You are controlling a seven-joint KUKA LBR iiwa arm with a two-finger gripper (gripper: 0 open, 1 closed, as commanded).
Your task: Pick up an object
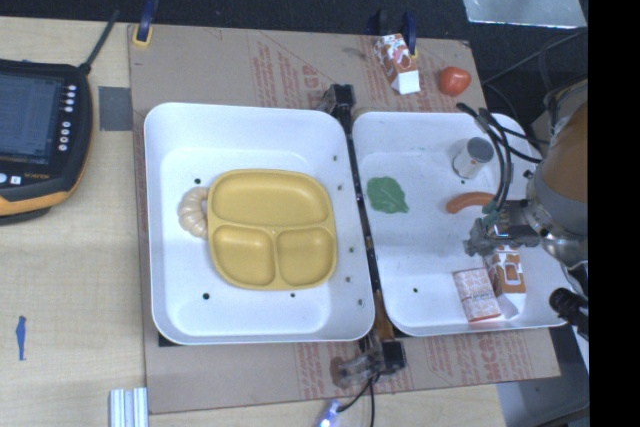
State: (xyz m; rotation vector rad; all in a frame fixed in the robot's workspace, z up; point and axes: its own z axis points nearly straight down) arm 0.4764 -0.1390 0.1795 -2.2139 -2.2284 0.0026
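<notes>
The right bin (420, 310) holds a green leaf-shaped piece (386, 195), an orange-red sausage (468, 203), a small grey cup (472, 156) and a red-and-white carton (477, 295) near its front right corner. My gripper (492, 237) hangs low over the right side of this bin, just below the sausage and just above the carton. A second small carton (510, 272) lies partly under the gripper. Nothing can be made out between the fingers.
The left bin (180, 145) holds a yellow divided plate (270, 227) with a beige item (192, 211) at its left side. Behind the right bin, on the cardboard, stand a small carton (398, 62) and a red tomato (454, 80). A tablet (35, 135) lies far left.
</notes>
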